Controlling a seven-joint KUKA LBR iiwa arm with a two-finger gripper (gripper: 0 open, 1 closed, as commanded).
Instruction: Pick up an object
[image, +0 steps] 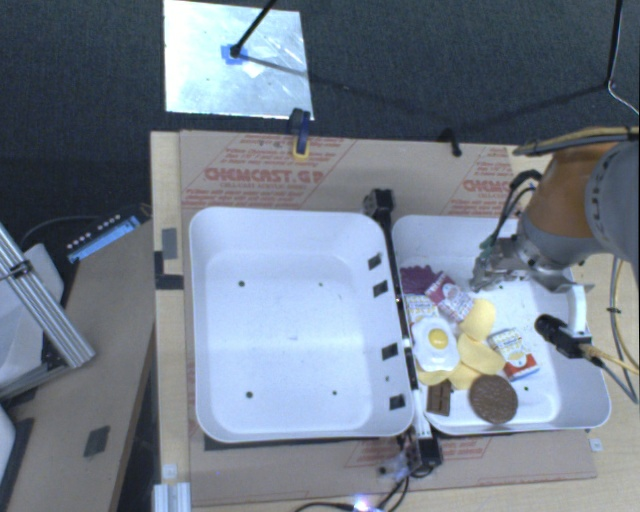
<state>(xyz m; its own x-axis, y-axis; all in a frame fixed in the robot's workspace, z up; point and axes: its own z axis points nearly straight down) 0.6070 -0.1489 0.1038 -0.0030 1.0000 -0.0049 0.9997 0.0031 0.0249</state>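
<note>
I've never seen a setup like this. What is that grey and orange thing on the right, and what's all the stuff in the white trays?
You are looking down from one camera fixed above a bench. The grey and orange thing is a robot arm, reaching in from the right; its gripper hangs over the right bin. That bin holds toy food: a fried egg, a brown cookie, yellow pieces and small packets. The left bin sits beside it. I cannot tell whether anything is held.
</note>
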